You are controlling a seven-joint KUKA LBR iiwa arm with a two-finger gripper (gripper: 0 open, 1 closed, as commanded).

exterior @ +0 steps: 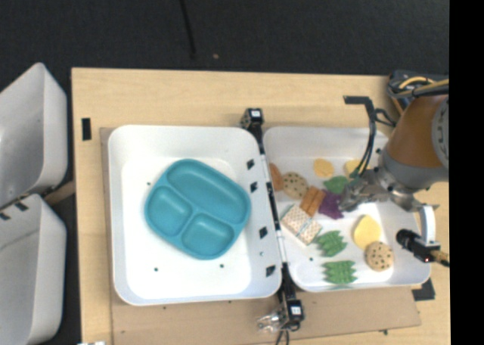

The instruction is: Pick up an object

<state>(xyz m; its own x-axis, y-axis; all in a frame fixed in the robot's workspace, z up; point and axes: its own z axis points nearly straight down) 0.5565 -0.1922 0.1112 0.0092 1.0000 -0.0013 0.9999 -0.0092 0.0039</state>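
The right bin (302, 139) holds several toy foods. Among them are a chocolate-chip cookie (294, 184), an orange wafer (311, 200), a purple piece (331, 205), a pale cracker (300, 223) and a yellow wedge (367, 230). There are also two green leafy pieces (330, 242) (339, 271) and a second cookie (379, 256). My gripper (350, 197) hangs low over the middle of this bin. It is just right of the purple piece and below a small green piece (335, 183). The arm's body hides its tips.
A blue divided plate (198, 208) lies in the left bin (128, 260). Two yellow chips (324, 166) (352, 166) lie near the right bin's far side. Black cables (368, 120) arc above the arm. White boxes (26, 139) stand off the bench's left edge.
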